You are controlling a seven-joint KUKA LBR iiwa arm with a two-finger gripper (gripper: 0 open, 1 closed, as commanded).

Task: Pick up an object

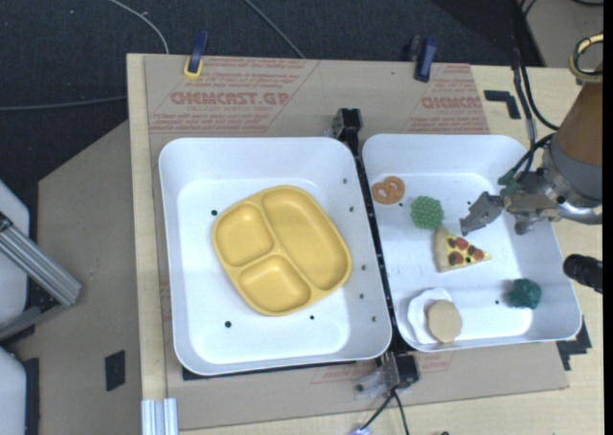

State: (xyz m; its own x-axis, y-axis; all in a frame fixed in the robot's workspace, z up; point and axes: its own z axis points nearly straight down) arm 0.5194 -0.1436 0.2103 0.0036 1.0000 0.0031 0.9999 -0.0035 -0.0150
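The right bin [546,323] holds a brown pretzel [388,191], a green broccoli piece [427,212], a pizza slice [460,252], a dark teal lump [523,293] and a tan round bun [443,320] on a small white dish [419,312]. My gripper [500,217] hangs over the right side of this bin, above and just right of the pizza slice. Its fingers [476,217] are spread open with nothing between them. The arm comes in from the right edge.
The left bin [187,328] carries a yellow divided plate [280,248]. A black clamp [348,123] sits between the bins at the back and blue clips [424,57] hold the board's far edge. Cables [522,88] trail at the upper right.
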